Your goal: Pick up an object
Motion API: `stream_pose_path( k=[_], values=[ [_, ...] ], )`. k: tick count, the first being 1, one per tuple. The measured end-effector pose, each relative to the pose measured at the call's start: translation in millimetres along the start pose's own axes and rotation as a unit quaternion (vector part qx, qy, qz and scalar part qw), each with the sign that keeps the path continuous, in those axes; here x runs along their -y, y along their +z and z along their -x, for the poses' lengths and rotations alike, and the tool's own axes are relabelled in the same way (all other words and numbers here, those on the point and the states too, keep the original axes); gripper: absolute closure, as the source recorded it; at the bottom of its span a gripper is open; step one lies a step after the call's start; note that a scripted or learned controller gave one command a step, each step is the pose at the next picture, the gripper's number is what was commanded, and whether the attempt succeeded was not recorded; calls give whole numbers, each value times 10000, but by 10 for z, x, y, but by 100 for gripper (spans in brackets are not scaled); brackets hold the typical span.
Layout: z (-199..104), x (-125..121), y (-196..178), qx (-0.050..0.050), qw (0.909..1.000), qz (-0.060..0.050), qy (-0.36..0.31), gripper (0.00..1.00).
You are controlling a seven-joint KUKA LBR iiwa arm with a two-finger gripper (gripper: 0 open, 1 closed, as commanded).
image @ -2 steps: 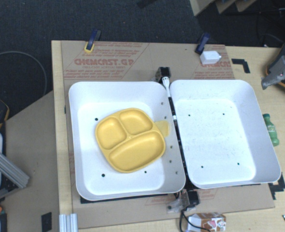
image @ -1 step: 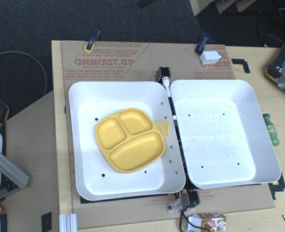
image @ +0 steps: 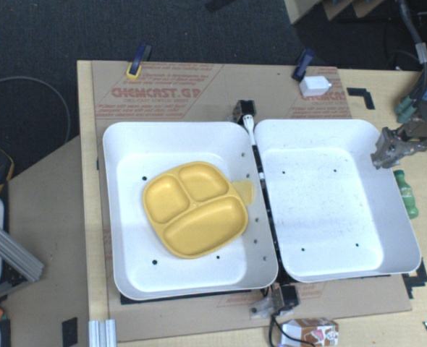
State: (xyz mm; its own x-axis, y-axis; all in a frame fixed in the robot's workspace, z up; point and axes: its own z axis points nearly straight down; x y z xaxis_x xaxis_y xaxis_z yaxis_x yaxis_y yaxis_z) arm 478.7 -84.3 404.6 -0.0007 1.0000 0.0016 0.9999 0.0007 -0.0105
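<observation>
A yellow divided plate (image: 194, 208) with three compartments lies flat in the left bin (image: 127, 144), toward its middle and right side. My gripper (image: 389, 152) hangs at the far right, over the upper right rim of the right bin (image: 322, 223), well away from the plate. Just below the gripper, a small green bottle-like object (image: 406, 192) lies on the bench outside that bin's right rim.
A small white block (image: 315, 86) and two blue clamps (image: 137, 60) sit on the cardboard sheet behind the bins. A black clip (image: 245, 111) joins the bins at the back. Cables and a small packet (image: 316, 332) lie by the front edge.
</observation>
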Motion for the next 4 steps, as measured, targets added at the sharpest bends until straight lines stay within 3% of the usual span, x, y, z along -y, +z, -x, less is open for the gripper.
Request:
stream_pose_path(
  k=[1, 2, 3, 4],
  values=[
    [478, -285, 1088, 5, 10000, -4, 30, 100],
    [-563, -310, 1341, -15, 10000, 24, -50, 100],
    [-1397, -94, 947, -4, 10000, 76, -49, 100],
    [-841, -16, 476, 14, 10000, 87, 31, 100]
  ],
)
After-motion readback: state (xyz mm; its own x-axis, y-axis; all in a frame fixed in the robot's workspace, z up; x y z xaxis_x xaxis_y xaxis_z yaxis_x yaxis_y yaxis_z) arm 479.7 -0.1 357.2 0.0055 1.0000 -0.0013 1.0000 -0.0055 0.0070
